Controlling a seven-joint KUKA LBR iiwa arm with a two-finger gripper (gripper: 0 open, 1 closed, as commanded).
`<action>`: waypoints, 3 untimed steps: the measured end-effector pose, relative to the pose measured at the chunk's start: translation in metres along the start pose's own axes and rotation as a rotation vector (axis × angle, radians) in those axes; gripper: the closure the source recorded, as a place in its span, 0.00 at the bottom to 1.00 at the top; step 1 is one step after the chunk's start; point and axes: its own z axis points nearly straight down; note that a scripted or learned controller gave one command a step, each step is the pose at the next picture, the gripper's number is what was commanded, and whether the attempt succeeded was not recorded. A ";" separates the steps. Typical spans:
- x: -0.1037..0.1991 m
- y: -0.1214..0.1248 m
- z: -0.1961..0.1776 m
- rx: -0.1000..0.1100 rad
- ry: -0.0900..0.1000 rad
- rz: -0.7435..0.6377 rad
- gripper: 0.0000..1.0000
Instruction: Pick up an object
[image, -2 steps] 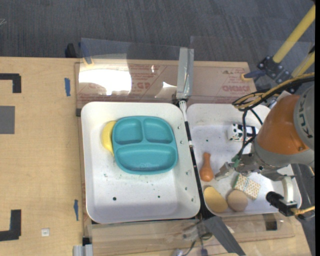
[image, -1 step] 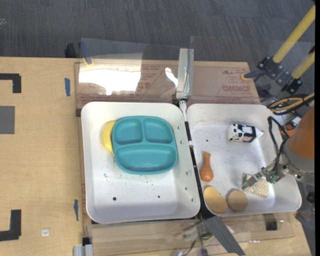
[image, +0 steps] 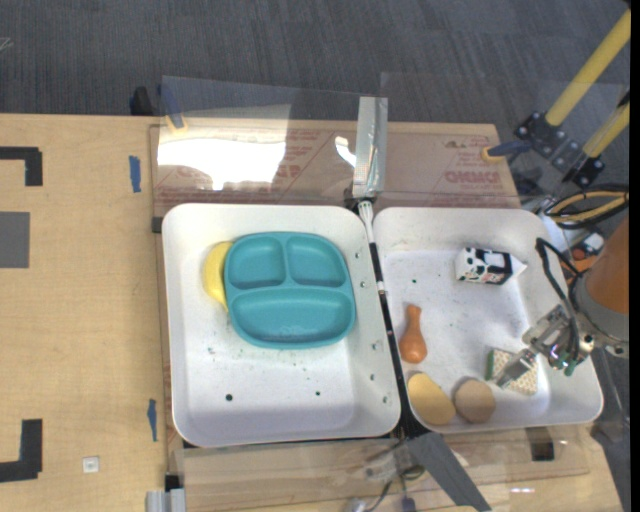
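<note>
The right bin holds several small things. A black-and-white cow toy lies near its back. An orange gourd-shaped piece lies at the left. A tan oval piece and a brown round piece rest at the front. A patterned green-and-white wedge lies at the front right. My gripper reaches in from the right, low over that wedge. It is open, with one finger across the wedge's top and the other just behind it. Nothing is lifted.
The left bin holds a teal divided plate lying on a yellow item. A clear plastic sheet stands behind the bins. Cables and a yellow frame crowd the far right.
</note>
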 end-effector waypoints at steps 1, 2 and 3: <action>0.006 0.037 -0.042 -0.003 -0.004 -0.506 0.00; 0.006 0.036 -0.041 -0.002 -0.002 -0.506 0.00; 0.008 0.012 -0.106 -0.003 -0.006 -0.392 0.00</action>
